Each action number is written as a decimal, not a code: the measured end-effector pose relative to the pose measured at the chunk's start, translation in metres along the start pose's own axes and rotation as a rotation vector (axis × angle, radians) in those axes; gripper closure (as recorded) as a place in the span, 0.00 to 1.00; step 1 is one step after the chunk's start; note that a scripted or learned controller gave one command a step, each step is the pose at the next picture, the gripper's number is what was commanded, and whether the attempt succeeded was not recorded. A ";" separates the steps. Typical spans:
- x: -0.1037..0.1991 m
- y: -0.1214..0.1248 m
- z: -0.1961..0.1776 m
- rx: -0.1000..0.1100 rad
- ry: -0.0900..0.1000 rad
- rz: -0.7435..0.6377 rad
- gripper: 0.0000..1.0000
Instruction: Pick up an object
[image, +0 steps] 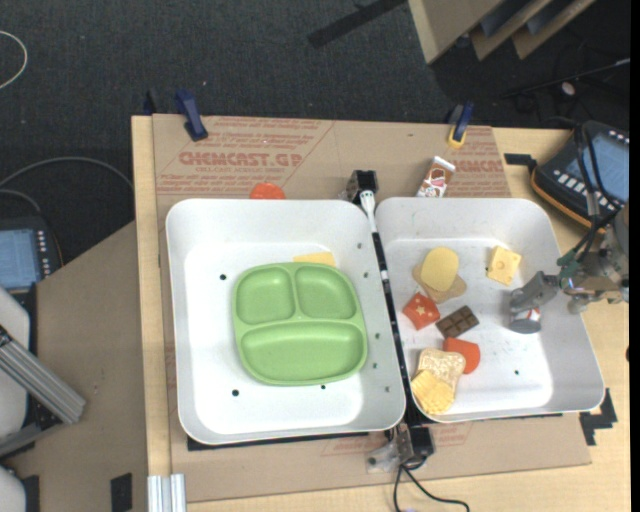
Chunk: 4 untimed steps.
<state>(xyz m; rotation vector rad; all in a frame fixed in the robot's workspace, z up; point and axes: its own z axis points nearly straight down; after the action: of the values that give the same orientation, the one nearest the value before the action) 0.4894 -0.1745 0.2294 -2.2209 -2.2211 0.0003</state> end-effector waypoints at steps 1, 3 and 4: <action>0.069 -0.012 0.128 0.012 0.007 -0.005 0.00; 0.063 -0.009 0.111 -0.004 -0.002 0.002 0.00; 0.084 0.004 0.147 0.003 0.001 -0.002 0.00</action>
<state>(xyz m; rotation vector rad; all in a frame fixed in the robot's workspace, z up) 0.4934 -0.0906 0.0826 -2.2168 -2.2212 0.0019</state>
